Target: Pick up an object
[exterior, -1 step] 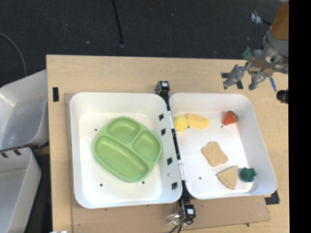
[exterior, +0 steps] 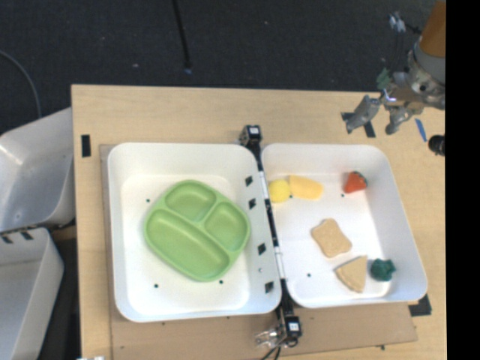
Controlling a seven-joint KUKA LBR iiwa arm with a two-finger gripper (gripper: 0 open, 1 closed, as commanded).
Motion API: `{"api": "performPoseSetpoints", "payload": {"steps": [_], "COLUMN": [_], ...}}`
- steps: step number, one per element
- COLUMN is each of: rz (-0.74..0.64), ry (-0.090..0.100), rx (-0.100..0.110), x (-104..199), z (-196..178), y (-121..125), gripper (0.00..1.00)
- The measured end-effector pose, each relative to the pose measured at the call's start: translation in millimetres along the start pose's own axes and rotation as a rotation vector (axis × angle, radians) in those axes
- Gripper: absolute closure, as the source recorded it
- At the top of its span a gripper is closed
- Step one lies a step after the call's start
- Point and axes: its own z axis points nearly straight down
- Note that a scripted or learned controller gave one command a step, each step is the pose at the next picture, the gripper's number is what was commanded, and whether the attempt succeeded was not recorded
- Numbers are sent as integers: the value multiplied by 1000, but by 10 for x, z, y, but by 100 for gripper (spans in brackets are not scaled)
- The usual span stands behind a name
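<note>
Grey and spread wide, my gripper (exterior: 380, 120) hangs with nothing between its fingers, above the bench beyond the right bin's (exterior: 399, 201) far rim

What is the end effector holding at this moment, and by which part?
Nothing. The end effector hangs open above the bare bench, outside the right white bin; the small red strawberry toy lies apart in that bin.

Glossy green plastic plate (exterior: 196, 230), smooth.
</note>
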Motion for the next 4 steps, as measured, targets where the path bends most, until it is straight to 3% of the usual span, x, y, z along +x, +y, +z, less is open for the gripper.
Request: {"api": "performPoseSetpoints", "payload": {"steps": [3,4], "rz": [1,0], "ry": [-1,-4], "rx": [3,-4], "x": [-18,-30], "z": [1755,1599], "y": [-7,10], "gripper": [0,100]}}
